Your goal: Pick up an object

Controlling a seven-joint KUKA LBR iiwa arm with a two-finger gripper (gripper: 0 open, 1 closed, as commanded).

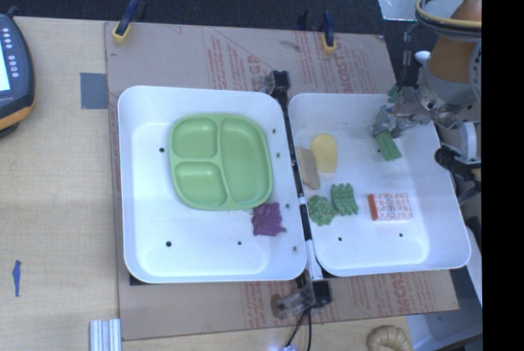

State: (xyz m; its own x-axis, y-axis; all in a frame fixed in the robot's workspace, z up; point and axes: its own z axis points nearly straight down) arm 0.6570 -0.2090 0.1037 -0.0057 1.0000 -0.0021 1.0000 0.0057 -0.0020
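My gripper hangs over the back right part of the right bin, reaching in from the right. A small green oblong piece sticks out slantwise from between its fingertips, its upper end caught there. Its lower end points at the bin floor; I cannot tell if it touches. Also in this bin lie a yellow piece, a tan stick, a green broccoli-like lump, a ridged green piece and a red-and-white packet.
The left bin holds a light green divided plate and a purple lump near its front right. A pendant lies at the bench's far left. Clamps sit along the cardboard's back edge.
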